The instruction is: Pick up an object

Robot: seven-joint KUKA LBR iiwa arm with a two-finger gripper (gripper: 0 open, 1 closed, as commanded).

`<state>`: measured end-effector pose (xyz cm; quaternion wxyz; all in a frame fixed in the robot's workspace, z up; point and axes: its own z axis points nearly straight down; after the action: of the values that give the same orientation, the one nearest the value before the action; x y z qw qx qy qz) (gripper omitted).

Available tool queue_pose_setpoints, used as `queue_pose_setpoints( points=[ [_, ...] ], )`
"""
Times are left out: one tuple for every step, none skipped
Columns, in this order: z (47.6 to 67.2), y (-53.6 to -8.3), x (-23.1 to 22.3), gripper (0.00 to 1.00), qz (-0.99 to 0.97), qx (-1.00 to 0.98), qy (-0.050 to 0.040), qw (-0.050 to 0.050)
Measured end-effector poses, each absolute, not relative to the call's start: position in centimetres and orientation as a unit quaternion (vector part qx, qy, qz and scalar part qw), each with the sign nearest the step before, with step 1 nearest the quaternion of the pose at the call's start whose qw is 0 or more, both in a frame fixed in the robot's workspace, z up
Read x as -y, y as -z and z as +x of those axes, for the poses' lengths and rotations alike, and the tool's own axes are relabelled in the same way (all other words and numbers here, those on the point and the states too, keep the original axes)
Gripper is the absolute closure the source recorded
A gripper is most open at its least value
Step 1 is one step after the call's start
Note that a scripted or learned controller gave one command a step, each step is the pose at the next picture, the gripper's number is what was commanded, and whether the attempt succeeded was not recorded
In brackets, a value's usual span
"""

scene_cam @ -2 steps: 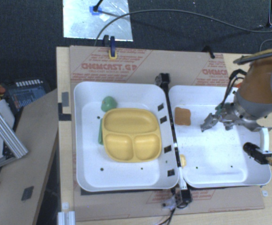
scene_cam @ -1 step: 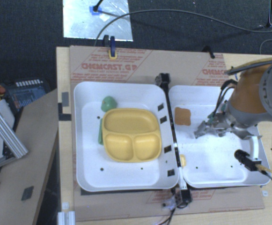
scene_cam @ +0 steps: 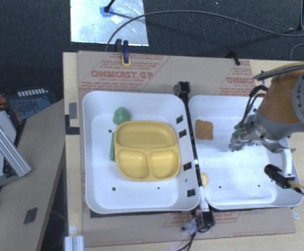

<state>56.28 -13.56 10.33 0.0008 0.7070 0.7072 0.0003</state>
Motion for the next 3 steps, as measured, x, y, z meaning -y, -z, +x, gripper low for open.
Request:
queue_pose_setpoints(
  points=[
    [56.0,-16.6,14.0,1.00,0.707,-0.707,-0.0019,0.003],
    [56.2,-22.0,14.0,1.00,0.706,-0.709,-0.0021,0.004],
    [56.3,-25.2,14.0,1.00,0.705,-0.709,-0.0015,0.002]
  ],
)
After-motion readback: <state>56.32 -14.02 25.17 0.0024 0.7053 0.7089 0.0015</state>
